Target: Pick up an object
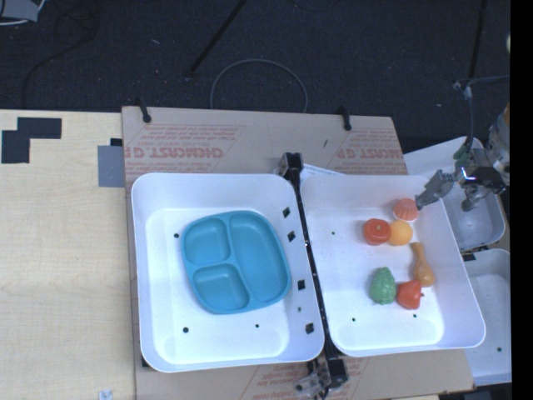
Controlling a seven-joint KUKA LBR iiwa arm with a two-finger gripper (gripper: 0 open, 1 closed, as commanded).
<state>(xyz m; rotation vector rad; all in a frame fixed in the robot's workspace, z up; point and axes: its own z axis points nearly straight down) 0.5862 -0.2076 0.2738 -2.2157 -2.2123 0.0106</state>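
The right bin (354,323) holds several small toy foods. A salmon-pink round piece (405,209) lies near its far right rim, with a red round piece (376,231) and an orange ball (401,233) just below it. Further forward are an orange elongated piece (421,266), a green lump (382,286) and a small red piece (409,294). My gripper (450,195) hovers over the bin's far right corner, just right of the salmon piece. It is open, fingers spread apart with nothing between them.
The left bin (158,307) holds a blue divided plate (235,261). A black divider (304,257) with clips runs between the two bins. Both bins rest on a cardboard sheet (233,144). A light wooden bench top (58,257) lies to the left.
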